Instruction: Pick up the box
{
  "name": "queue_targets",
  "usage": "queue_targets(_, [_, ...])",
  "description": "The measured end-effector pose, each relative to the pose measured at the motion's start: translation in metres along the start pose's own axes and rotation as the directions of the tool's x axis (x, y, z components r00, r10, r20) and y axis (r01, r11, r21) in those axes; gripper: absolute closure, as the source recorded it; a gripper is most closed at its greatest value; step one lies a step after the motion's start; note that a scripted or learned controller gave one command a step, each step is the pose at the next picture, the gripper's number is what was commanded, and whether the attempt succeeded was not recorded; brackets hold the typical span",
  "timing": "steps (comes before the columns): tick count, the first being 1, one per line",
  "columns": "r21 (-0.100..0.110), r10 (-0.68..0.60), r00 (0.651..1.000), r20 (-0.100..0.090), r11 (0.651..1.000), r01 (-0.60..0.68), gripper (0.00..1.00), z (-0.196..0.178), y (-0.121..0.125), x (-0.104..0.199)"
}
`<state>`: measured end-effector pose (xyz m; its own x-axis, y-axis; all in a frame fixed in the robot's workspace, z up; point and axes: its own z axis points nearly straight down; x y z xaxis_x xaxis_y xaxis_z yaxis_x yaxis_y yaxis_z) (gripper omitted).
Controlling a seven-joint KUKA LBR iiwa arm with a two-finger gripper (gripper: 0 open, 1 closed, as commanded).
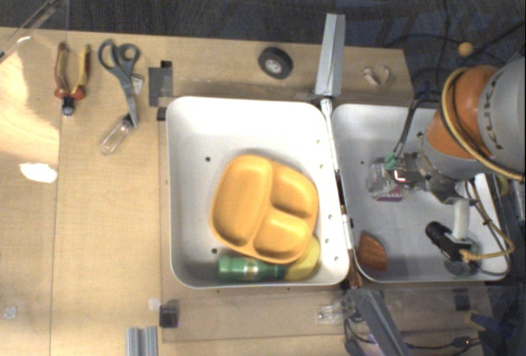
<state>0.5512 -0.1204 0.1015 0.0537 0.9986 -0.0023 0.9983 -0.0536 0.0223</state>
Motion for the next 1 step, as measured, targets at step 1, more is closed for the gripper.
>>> queue_targets(1, [0.015,0.011,1.000,-0.002,1.000,-0.011,1.00,-0.1249,-0.0263,0.0572])
